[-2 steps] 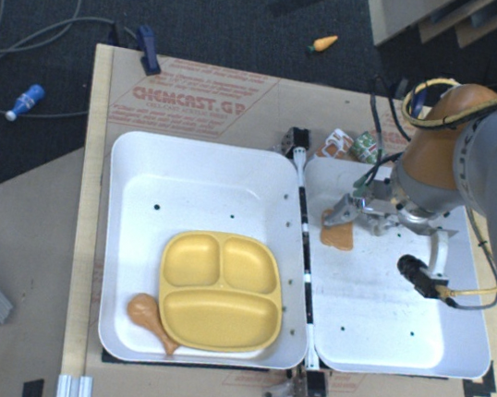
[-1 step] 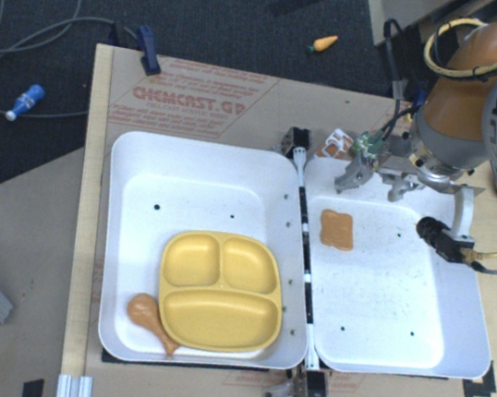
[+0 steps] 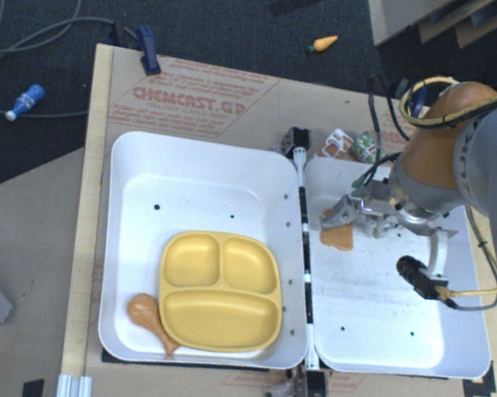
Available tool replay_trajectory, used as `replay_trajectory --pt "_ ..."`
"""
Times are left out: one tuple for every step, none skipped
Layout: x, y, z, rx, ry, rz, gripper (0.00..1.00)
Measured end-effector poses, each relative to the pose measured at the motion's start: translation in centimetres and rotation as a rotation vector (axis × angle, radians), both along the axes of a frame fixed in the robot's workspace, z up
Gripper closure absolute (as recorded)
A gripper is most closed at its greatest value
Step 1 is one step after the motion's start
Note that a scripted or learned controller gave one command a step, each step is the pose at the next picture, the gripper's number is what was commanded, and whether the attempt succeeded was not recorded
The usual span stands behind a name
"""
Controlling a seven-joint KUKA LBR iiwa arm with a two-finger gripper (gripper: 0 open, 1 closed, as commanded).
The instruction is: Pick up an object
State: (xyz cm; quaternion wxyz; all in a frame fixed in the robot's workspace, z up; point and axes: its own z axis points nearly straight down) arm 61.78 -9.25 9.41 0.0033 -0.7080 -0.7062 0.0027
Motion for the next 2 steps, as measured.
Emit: replay_trajectory --pt "0.4 -0.1 -1.0 0.000 -0.005 0.002 0.00" --pt "0.5 -0.1 0.2 -0.001 -0.010 0.003 1.00"
